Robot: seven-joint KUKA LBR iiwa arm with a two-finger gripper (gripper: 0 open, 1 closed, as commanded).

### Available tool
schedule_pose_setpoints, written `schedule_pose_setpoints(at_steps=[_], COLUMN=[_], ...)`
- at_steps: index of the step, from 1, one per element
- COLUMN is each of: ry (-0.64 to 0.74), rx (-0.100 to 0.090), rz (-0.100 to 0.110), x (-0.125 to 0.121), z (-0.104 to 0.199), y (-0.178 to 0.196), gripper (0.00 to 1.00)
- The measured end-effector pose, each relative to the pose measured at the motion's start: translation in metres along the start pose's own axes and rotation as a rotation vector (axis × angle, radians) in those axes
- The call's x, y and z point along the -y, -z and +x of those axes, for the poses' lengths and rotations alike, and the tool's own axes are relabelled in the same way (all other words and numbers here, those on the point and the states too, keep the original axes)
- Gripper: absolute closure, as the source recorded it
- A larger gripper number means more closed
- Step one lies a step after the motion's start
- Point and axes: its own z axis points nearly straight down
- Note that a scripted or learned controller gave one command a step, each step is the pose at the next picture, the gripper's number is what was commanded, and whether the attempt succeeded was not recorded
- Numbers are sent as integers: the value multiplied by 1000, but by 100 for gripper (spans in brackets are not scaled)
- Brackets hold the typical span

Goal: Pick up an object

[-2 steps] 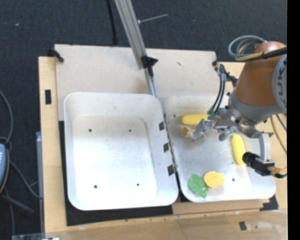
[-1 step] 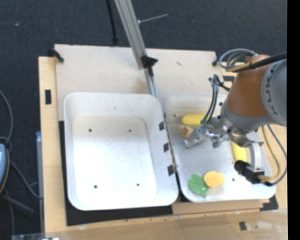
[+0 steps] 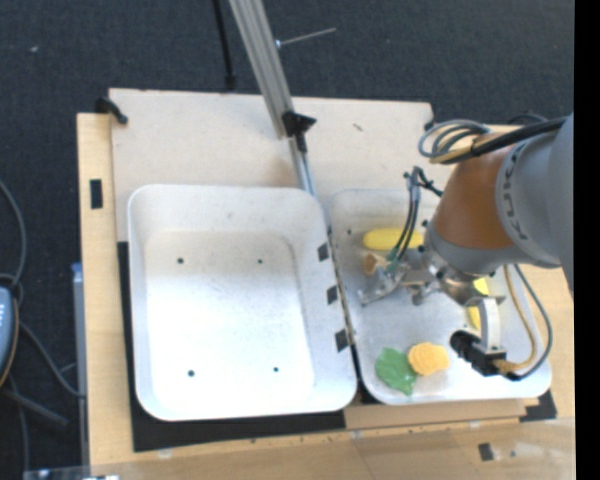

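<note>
My gripper [image 3: 382,282] is low inside the right bin [image 3: 352,206], near its left wall, and the grey and orange wrist [image 3: 475,213] covers the bin's right half. A yellow banana-shaped object [image 3: 384,238] lies just beyond the gripper, partly behind the wrist cables. A small tan piece [image 3: 370,263] sits right at the gripper's tip, and I cannot tell whether they touch. A green object [image 3: 393,369] and an orange-yellow round object [image 3: 428,358] lie side by side at the bin's near edge. Another yellow piece [image 3: 475,315] peeks out under the wrist.
The left bin [image 3: 150,208] stands beside the right one, their walls meeting around [image 3: 330,268]. A slanted metal pole [image 3: 265,58] rises from behind the bins. Cables [image 3: 525,313] loop off the wrist over the right bin's right side.
</note>
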Motion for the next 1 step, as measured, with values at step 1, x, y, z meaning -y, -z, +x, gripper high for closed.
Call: schedule_pose_setpoints(at_steps=[1], ry=[-8], rx=[0], rz=[-9], x=[-2], z=[-1], y=[15], gripper=[100])
